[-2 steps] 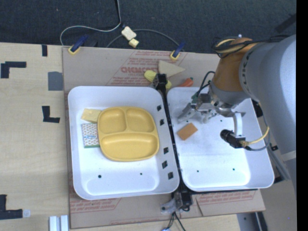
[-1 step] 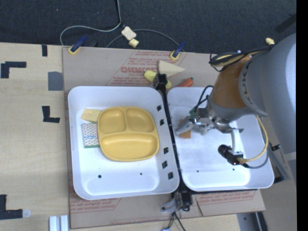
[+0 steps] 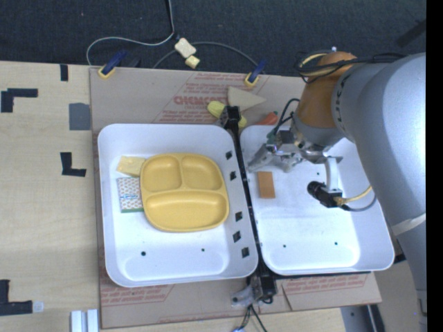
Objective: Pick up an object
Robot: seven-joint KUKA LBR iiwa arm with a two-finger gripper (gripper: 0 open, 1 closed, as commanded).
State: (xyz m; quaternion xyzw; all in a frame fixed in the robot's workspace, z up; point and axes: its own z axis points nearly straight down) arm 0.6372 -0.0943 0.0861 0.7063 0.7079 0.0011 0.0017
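- The gripper (image 3: 266, 156) is located over the upper left of the right bin (image 3: 346, 251), close to the divider (image 3: 242, 185) between the bins.
- How far the hand is opened cannot be told; the metal parts at the wrist are blurred together, and nothing is seen held there.
- A small brown block (image 3: 266, 184) is found lying flat on the right bin's floor, just below the gripper and beside the divider. It is judged the likeliest target.
- Risk: the block is thin and flat, so it may be slid or pushed instead of pinched if the descent is made off-centre.
- Risk: the block is close to the bin wall and divider, so a finger may be landed on the rim and the closure blocked.
- Risk: a black cable fitting (image 3: 325, 194) hangs near the wrist and may be dragged across the bin floor, disturbing the block.
- In the left bin (image 3: 111, 241) a yellow tray (image 3: 185, 192), a pale yellow piece (image 3: 130, 164) and a patterned card (image 3: 129, 194) are noted; the piece and the card sit against the tray's left edge, and both are well apart from the gripper.
- These are judged harder targets: the tray is wide, and the card lies flat against it.
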